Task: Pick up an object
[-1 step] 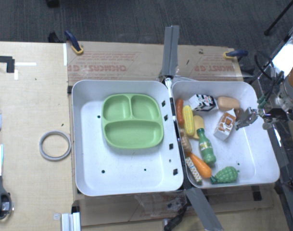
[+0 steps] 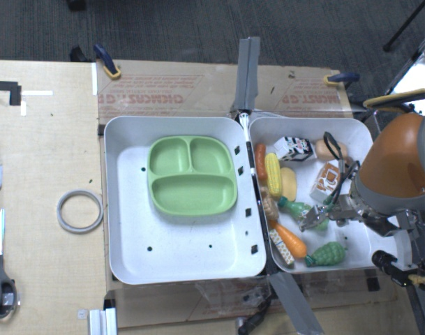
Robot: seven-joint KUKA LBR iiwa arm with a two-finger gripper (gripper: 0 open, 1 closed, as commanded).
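Right bin: lower right of the frame, crowded with toy food; my pick comes from here.
Green tray: alone in the left bin, frame centre; too broad and flat for me, I'd judge.
Corn cob: left side of the right bin, lying lengthwise; probably light, stiff plastic, best pinched across its narrow middle.
Carrot: lower in that bin, tapered and likely slick; grip the thick end.
Green leafy toy: near the bin's bottom edge, bumpy, easy to hold.
My claw: low among the toys right of centre; how it is set I cannot tell.
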